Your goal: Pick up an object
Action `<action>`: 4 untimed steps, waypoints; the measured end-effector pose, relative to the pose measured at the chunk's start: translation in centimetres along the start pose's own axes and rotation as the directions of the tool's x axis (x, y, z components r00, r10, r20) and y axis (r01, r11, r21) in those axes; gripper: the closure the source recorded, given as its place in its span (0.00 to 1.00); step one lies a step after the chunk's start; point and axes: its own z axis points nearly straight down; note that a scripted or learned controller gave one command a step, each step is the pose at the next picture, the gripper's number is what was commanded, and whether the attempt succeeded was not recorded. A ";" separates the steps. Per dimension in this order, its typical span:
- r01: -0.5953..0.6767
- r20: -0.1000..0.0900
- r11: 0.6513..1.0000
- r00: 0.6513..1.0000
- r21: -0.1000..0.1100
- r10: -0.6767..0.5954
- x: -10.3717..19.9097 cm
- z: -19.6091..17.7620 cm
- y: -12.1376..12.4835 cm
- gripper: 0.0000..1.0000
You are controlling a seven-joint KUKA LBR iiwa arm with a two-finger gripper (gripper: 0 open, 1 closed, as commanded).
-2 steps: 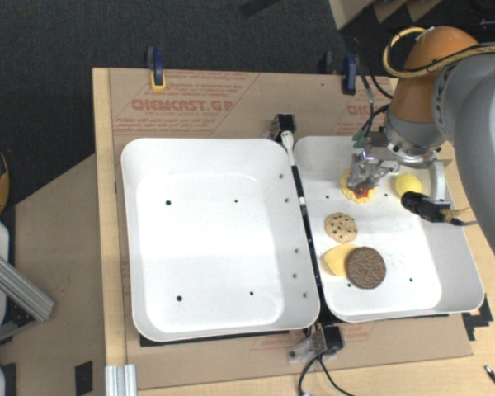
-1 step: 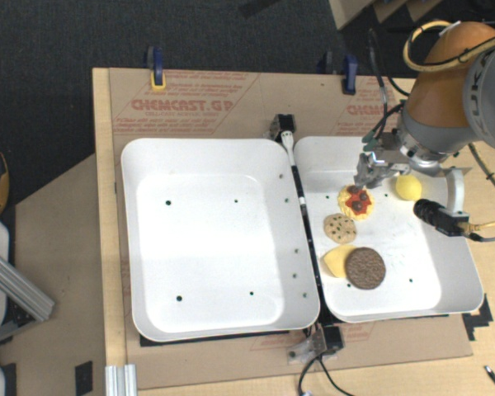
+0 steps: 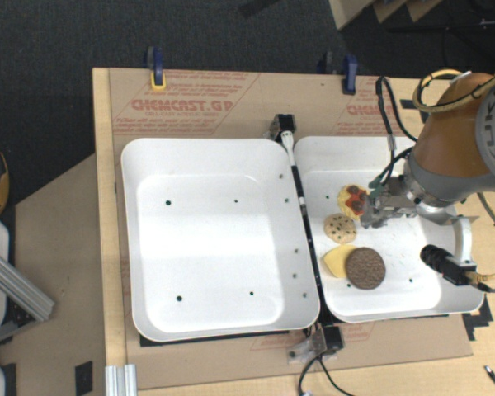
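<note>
The right bin (image 3: 355,304) holds several small items. A yellow and red toy (image 3: 350,196) lies near its middle, a speckled tan cookie (image 3: 341,228) sits just below it, a pale yellow wedge (image 3: 337,261) is lower still, and a brown round disc (image 3: 366,268) rests against the wedge. My gripper (image 3: 374,209) is down in the right bin, right beside the yellow and red toy and just right of the cookie. Its tips are too small and dark to read.
The left bin (image 3: 148,172) stands beside the right one, its rim touching it along the middle. Blue clamps (image 3: 155,59) hold the cardboard sheet at the back edge. The arm body covers the right bin's far right part.
</note>
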 end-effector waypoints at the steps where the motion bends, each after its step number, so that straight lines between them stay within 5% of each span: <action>1: 0.003 0.002 1.000 1.000 -0.007 -0.003 0.1 -0.1 0.3 0.00; 2: 0.008 0.004 1.000 1.000 -0.017 -0.008 2.1 -4.5 6.3 0.00; 3: 0.000 0.000 1.000 1.000 0.001 0.000 1.4 6.4 1.7 0.00; 4: 0.006 0.004 1.000 1.000 -0.020 -0.006 2.1 -4.8 6.0 0.00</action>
